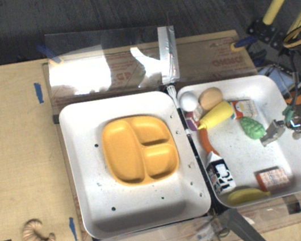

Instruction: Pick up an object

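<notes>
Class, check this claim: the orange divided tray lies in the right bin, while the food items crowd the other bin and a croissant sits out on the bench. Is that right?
Not quite. The camera view shows the orange divided tray in the left bin, not the right. The food items crowd the right bin, and the croissant does sit out on the bench.

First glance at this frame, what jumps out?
The big orange divided tray sitting in the middle of the left bin grabs the eye first. Next is the clutter in the right bin: a yellow corn cob, a green toy and a banana at its near edge, with the pincer low beside the green toy. A croissant lies alone on the bench at far left.
</notes>
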Motion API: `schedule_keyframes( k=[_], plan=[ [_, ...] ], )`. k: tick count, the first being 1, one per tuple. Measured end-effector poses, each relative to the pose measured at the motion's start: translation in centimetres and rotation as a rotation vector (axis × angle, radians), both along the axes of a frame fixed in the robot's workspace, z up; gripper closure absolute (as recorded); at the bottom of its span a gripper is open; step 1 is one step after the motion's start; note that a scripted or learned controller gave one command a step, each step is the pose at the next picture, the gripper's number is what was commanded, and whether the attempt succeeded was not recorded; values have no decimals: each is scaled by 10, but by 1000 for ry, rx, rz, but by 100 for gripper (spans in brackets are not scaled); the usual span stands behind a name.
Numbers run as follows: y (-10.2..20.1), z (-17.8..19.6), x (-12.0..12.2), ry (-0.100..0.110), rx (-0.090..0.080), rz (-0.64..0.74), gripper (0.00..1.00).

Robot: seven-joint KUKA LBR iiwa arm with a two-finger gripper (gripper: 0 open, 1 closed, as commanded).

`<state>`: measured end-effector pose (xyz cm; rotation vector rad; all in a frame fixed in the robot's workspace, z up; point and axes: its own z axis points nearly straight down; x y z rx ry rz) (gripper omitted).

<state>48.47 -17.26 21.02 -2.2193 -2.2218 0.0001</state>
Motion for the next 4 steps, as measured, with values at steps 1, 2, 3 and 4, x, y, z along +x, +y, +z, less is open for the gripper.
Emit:
schedule_keyframes(
  k=[1, 2, 3, 4],
  plan=[
    [17, -123, 4, -9, -2, 64, 0],
    [48, -123, 26, -9, -4, -68, 0],
    [-5, 0, -4, -7, -4, 157, 0],
    [41, -122, -3, -10, -3, 183, 0]
  ],
)
